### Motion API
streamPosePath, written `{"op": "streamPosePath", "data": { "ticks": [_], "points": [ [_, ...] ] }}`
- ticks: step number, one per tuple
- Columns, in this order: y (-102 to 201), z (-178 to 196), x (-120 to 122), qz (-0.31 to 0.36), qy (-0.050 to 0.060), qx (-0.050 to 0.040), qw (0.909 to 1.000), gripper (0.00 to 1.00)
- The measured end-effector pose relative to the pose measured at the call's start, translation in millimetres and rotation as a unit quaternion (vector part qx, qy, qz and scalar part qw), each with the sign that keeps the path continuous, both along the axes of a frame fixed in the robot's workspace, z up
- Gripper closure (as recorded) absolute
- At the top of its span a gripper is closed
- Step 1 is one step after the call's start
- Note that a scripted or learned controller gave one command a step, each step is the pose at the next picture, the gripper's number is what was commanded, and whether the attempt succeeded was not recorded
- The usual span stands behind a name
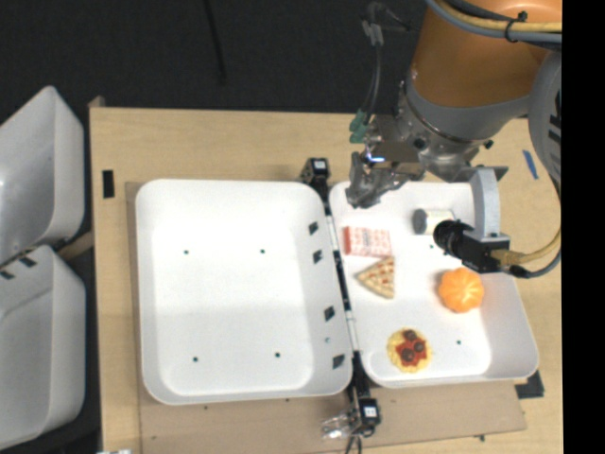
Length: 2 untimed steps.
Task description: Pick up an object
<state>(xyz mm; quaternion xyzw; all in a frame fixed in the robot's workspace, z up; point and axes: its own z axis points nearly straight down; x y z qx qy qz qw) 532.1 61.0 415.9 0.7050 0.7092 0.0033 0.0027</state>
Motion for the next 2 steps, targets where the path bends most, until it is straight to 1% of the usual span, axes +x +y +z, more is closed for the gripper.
{"op": "streamPosePath", "data": {
  "ticks": [1, 2],
  "points": [
    [-11.7, -57.7, -40.9, -0.003, 0.007, -0.0012, 1.0000, 1.00],
    [-37.7, 78.8, -41.7, -0.002, -0.005, -0.0002, 1.0000, 1.00]
  ]
}}
